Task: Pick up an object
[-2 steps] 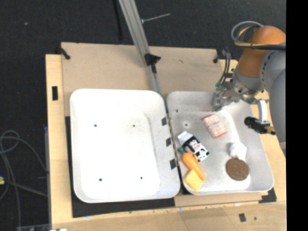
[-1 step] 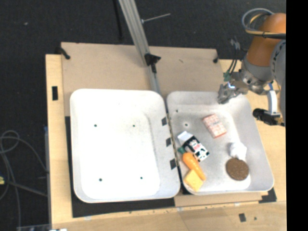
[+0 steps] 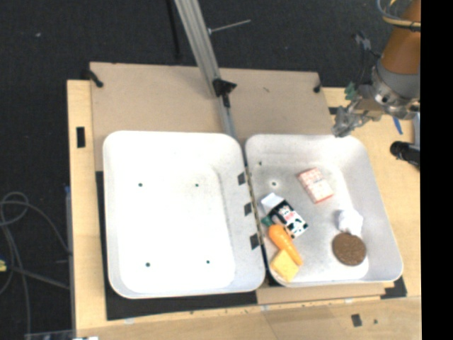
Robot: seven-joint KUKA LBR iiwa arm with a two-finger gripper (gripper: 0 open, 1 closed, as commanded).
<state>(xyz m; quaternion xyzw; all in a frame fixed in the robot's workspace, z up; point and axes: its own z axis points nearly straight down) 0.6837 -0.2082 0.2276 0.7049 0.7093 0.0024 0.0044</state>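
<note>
The gripper (image 3: 342,127) hangs over the right bin's (image 3: 375,190) far rim, its jaws' state unclear, well apart from the carrot (image 3: 284,240).

2 bins (image 3: 173,211) smooth matt white plastic; bench (image 3: 283,83) matt wood-like board; brown disc (image 3: 349,248) at 5 o'clock rough.

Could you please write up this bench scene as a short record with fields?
arm: gripper hovers at the far rim of the right bin, holding nothing visible
left bin: white
right bin contents: pink-and-white packet; black-and-white carton; orange carrot-shaped toy; yellow block; white crumpled item; brown round disc
clustering: carton, carrot toy and block bunched by the divider between the bins
task status: nothing picked up yet
</note>
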